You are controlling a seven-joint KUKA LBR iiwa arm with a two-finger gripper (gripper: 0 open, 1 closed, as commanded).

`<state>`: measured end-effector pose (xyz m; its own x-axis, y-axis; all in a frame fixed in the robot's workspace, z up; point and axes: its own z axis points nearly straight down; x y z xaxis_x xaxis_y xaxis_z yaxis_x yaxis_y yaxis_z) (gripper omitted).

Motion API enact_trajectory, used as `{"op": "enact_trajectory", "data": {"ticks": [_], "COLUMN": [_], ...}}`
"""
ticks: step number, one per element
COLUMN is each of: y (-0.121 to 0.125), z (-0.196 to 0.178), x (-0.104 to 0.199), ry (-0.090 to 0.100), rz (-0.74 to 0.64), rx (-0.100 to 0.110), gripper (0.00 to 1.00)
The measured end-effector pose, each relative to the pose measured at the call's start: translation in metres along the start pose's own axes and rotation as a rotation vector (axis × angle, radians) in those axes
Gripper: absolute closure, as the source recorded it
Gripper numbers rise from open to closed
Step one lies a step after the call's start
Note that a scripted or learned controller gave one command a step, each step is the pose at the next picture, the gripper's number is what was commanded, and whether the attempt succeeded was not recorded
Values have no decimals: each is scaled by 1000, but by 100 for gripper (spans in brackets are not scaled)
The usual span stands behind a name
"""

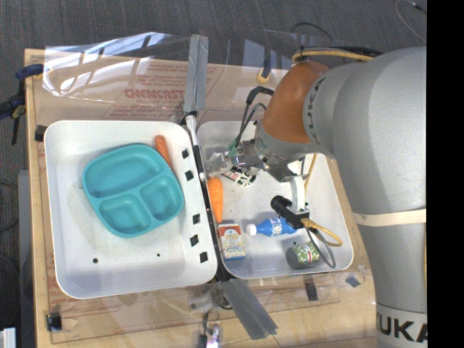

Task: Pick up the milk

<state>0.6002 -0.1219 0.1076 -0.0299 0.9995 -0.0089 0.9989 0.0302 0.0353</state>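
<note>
White plastic makes up two bins on the surface [43, 296]. The left bin [72, 267] holds one teal divided plate [133, 189] and one carrot [163, 151] just beside its upper edge. The right bin [337, 223] holds one more carrot [215, 199], one milk carton [232, 241], one blue bottle [273, 228] and one small green can [304, 254]. The milk lies near the bin's front left corner, just below the carrot. The pincer [235, 167] sits toward the bin's back, apart from the milk; whether it is parted or closed, I cannot tell.
</note>
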Motion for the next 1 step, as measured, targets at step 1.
{"op": "enact_trajectory", "data": {"ticks": [1], "y": [1], "z": [-12], "x": [-2], "ry": [-4], "rz": [-3], "rx": [-2], "gripper": [100]}}
